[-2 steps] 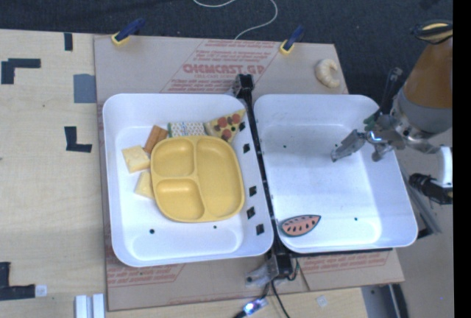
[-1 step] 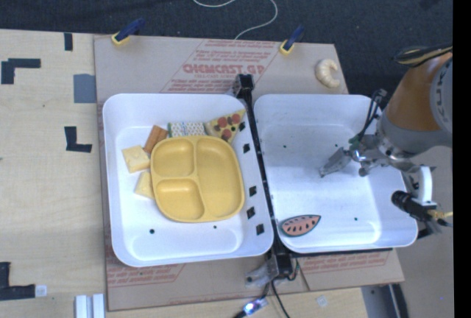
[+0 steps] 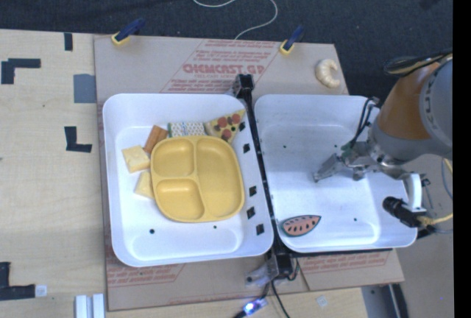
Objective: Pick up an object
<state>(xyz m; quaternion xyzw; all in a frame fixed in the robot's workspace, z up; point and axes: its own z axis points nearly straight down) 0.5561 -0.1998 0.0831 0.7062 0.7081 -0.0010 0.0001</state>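
The left bin [image 3: 118,184] holds a yellow divided plate [image 3: 197,178] lying flat near its middle. Tucked around the plate's left and far edges are several small toy food pieces: a pale cracker square [image 3: 135,158], a brown wafer [image 3: 154,138], and a pizza slice [image 3: 227,123] against the bin's far right corner. A row of black clips runs down the seam between the bins. In the right bin [image 3: 294,121], a watermelon slice [image 3: 302,224] lies flat at the near left corner, well apart from the tool [image 3: 322,174]. The tool hangs low over the middle of the right bin, pointing left, nothing between its tips; whether its gap is wide or narrow I cannot tell. Beyond the bin's far right corner a small beige ring [image 3: 329,73] rests on the table [image 3: 44,162].
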